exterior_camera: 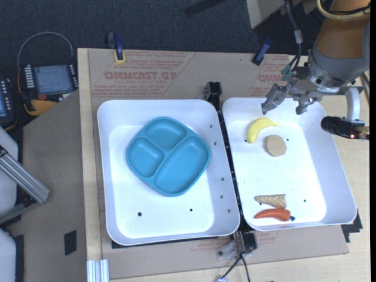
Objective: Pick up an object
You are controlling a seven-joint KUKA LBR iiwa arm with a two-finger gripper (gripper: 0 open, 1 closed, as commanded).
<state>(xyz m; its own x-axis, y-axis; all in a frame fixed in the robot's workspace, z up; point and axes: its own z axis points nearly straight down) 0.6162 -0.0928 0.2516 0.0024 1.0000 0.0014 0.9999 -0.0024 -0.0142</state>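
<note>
The tool (288, 100) hangs with its fingers spread and nothing between them, above the far edge of the right bin (329, 175). Just below it in that bin lie a banana (259, 128) and, touching or nearly touching it, a tan round piece (275, 145); a wedge (271, 200) and a red pepper (272, 214) sit near the front edge. The left bin (117, 175) on the desk (176, 75) holds a blue divided plate (168, 155).
</note>
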